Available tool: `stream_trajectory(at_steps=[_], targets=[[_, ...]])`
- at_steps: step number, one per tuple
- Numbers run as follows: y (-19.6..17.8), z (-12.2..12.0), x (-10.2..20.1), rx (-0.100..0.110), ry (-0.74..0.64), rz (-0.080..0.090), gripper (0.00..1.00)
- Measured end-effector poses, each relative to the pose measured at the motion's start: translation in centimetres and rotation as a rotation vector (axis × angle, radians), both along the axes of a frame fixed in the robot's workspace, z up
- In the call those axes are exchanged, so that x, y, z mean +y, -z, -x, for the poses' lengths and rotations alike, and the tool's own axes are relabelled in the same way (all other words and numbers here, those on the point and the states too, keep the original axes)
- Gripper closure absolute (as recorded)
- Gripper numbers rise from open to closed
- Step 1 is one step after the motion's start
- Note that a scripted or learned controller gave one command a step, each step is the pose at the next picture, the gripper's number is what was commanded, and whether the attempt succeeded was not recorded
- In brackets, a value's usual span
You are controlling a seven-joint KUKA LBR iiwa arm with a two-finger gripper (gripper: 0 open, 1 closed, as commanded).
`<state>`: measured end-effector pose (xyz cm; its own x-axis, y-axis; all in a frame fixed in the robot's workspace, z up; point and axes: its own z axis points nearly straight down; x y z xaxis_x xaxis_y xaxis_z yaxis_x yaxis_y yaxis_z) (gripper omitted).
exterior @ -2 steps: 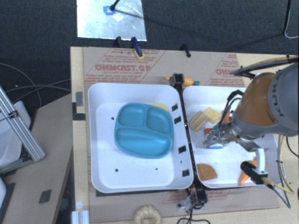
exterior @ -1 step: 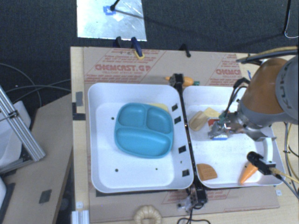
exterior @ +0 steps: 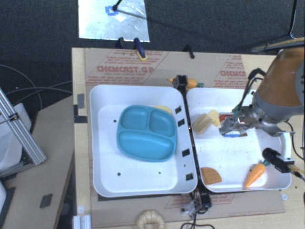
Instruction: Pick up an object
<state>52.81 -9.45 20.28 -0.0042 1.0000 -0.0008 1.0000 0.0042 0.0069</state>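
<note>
Two bins, and your gripper (exterior: 232, 126) is low in the right bin (exterior: 248, 182) — this reads as the approach step, nothing lifted yet. A pale wedge-shaped piece (exterior: 202, 122) lies just left of the gripper, a yellow-and-red item (exterior: 214, 117) just beside it. How the jaws stand, you cannot tell from here. Next you'd need them centred over one piece. The carrot (exterior: 254, 174) sits well apart, toward the near corner.

One fixed cam above bench (exterior: 157, 61), angled down, both bins (exterior: 102, 142) visible.
</note>
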Motion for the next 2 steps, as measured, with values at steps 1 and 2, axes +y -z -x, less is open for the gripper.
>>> stream_trajectory(at_steps=[1, 2], targets=[[-2.3, -0.1, 0.0, 0.003, 0.000, -0.001, 1.00], [-1.4, -5.2, 1.7, 0.002, -0.003, -0.001, 1.00]])
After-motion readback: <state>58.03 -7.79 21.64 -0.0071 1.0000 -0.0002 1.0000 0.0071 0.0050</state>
